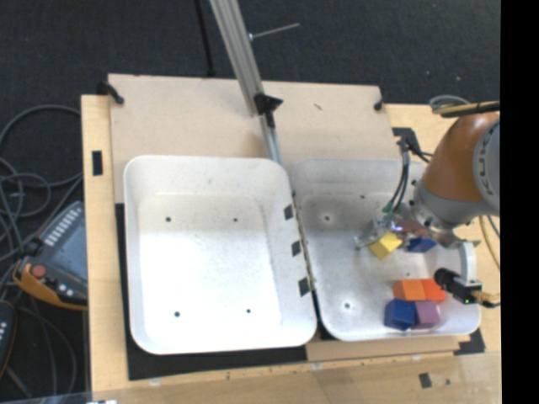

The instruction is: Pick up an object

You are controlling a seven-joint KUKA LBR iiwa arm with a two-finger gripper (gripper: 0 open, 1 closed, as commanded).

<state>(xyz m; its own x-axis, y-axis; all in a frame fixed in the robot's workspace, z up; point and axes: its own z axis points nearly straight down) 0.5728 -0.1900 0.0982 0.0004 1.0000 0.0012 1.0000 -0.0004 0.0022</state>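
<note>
1. The end effector (381,232) is low in the right bin (337,200), at the yellow block (387,244); whether it grips the block I cannot tell
2. Step in hand, I judge: grasping; next it needs a straight lift
3. Small hard cubes: orange block (418,289), blue block (401,313), purple block (429,312) clustered nearby; smooth white plastic bins

A flat, light wooden bench (210,116) sits on a dark carpet floor (84,23); a paler brown board (185,112) lies on top of it; two shallow white plastic bins lie side by side, the left bin (139,225) and the right bin (337,192), touching in the middle; a black mat (135,364) seems to peek out under the left one.
</note>
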